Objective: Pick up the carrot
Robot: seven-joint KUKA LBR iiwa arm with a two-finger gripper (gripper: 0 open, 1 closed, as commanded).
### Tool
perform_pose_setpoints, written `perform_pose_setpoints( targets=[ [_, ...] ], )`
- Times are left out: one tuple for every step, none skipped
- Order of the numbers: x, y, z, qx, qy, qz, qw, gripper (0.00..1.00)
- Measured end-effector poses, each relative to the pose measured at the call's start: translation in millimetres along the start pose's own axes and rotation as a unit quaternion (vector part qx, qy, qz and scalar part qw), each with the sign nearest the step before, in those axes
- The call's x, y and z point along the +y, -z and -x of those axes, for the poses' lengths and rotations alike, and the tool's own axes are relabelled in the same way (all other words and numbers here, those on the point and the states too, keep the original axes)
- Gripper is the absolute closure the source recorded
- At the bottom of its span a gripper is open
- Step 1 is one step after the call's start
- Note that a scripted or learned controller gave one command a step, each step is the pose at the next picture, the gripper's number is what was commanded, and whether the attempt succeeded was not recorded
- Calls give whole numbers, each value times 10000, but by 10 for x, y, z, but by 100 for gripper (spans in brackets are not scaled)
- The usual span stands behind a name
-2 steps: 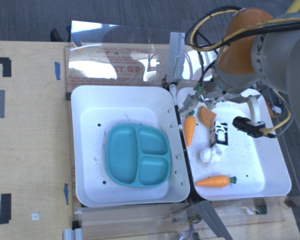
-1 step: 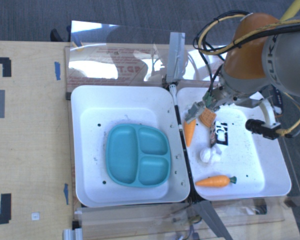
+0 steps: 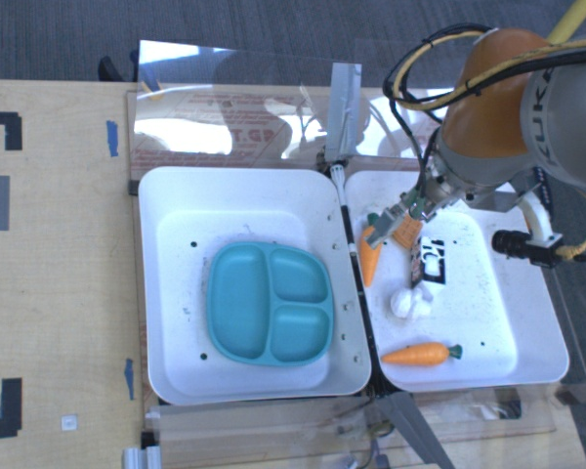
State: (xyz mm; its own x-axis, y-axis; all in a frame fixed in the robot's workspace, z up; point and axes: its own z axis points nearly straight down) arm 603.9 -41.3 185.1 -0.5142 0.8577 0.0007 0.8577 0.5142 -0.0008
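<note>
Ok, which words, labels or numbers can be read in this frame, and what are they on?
"KU": grey robot arm casing, letters cut off at the frame edge.
Red print on the clear plastic sheet behind the white bins: too blurred to read.
Black marks on the white tag below the pincer: unreadable.

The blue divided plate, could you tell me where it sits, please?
The blue divided plate lies flat in the left bin, roughly centred.

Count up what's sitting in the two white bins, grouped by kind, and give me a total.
Carrots: 3, one by the front wall, one by the divider, one under the gripper
Teal divided plate: 1
Small white lump: 1
Black-and-white tag: 1
Total: 6
</note>
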Motion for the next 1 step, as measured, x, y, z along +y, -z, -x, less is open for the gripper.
perform_pose_setpoints(
  targets=[
    [-391,-1,-336,1,565,2,9984,0]
  ],
)
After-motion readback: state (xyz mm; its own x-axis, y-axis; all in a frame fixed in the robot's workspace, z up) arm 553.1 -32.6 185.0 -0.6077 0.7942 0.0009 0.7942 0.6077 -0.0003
